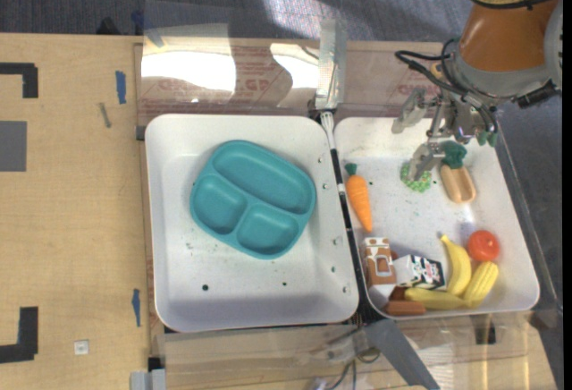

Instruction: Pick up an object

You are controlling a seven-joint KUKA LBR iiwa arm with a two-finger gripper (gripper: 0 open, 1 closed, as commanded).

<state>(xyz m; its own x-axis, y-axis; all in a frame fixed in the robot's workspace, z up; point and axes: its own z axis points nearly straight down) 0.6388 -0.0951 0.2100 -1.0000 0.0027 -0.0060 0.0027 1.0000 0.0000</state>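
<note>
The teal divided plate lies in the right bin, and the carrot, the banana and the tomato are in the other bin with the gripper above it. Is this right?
Not quite. The camera view shows the teal divided plate in the left bin, not the right one. The carrot, the banana and the tomato are in the right bin, with the gripper above it.

Readable text: none can be made out.
Small carton (418, 271): it has dark print on white, too small and blurred to read.
Brown box (379, 260): it has a white pattern, no letters are clear.
</note>
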